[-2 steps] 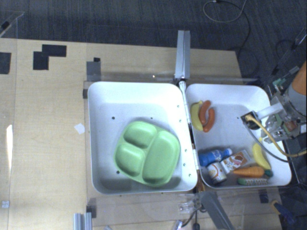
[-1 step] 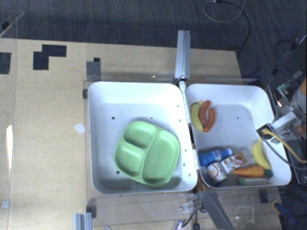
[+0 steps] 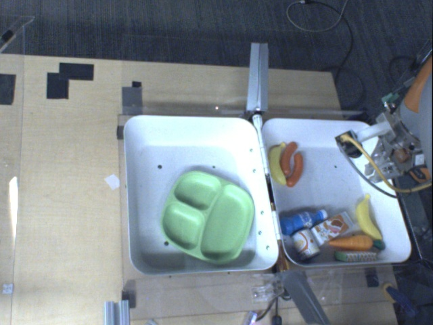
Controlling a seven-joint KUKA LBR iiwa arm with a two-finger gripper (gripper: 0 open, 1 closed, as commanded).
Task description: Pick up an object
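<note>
The right bin [image 3: 323, 185] holds a red sausage [image 3: 292, 162] lying against a yellow banana [image 3: 275, 166] near its far left corner. Along its near edge lie a blue bottle [image 3: 301, 220], a small can [image 3: 306, 244], a white and orange carton [image 3: 333, 227], an orange carrot [image 3: 352, 242] and a second banana [image 3: 367, 217]. My gripper [image 3: 392, 160] hangs over the bin's right rim, with yellow cable looped around it. It is apart from every object, and the nearest is the second banana below it.
The left bin [image 3: 152, 147] holds a green divided plate [image 3: 208, 215] toward its near right side. A metal post [image 3: 258, 80] stands behind the divider between the bins. Black cable [image 3: 318, 12] lies on the dark floor beyond the bench.
</note>
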